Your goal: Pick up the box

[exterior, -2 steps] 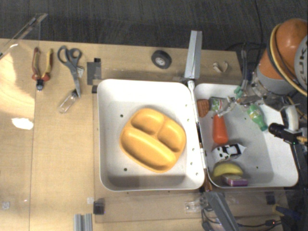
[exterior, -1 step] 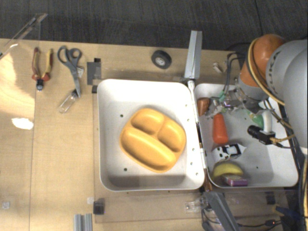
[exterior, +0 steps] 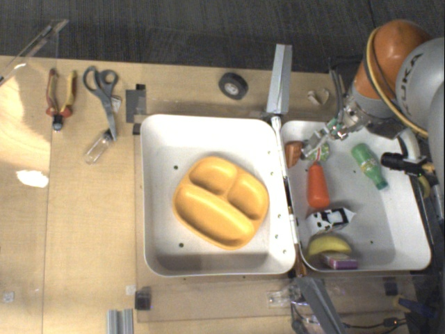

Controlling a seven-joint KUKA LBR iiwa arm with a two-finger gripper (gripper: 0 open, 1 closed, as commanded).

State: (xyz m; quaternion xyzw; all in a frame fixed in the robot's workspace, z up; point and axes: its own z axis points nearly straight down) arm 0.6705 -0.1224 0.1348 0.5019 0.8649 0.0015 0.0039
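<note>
A wooden bench (exterior: 76, 242) carries two shallow white plastic bins side by side. The left bin (exterior: 156, 186) holds a large yellow-orange segmented plastic mould (exterior: 221, 202). The grey arm with its orange band (exterior: 393, 54) reaches in over the back of the right bin (exterior: 403, 235), its two-finger gripper (exterior: 321, 145) poised above the bin's rear left corner; whether the fingers are apart or together cannot be told. In that bin lie an orange plastic carrot (exterior: 318, 186), a green bottle (exterior: 368, 164), a black-and-white toy (exterior: 328, 218) and a yellow banana (exterior: 328, 243). The small pink-purple box (exterior: 338, 261) rests against the front wall, touching the banana, well apart from the gripper. Grey-handled scissors (exterior: 104, 96) lie on the bench at left.
</note>
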